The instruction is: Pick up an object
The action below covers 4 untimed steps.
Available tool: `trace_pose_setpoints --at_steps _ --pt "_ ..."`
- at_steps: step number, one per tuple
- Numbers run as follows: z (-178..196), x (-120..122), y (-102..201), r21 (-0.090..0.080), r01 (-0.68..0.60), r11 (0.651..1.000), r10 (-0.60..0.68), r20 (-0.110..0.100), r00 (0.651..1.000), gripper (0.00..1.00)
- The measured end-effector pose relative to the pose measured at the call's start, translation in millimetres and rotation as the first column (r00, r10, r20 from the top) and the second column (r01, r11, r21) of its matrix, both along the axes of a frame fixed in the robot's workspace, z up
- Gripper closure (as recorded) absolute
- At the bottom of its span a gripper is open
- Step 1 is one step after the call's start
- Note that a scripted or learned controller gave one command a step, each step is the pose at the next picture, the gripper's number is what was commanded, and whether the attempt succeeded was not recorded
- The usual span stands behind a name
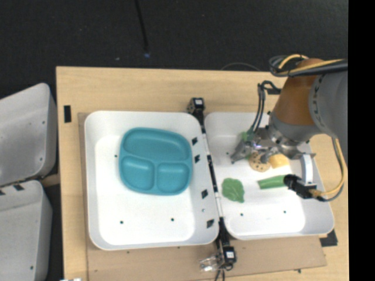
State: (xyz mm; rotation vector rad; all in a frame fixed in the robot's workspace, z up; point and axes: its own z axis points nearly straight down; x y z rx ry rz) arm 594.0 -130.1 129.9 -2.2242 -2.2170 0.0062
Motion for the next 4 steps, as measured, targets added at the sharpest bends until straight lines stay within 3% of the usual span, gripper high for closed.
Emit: trace_pose_setpoints --at_steps 1,3,4 --pt "14.3 1.2 -0.5 0.0 0.005 1.0 -0.005 0.007 1.0 1.0" --pt "133.4 3.0 -4.9 0.0 -0.005 1.0 0.005 0.011 1.0 1.0" --pt "126.0 15.5 49.4 0.001 -0.009 1.0 0.009 0.006 1.0 1.0"
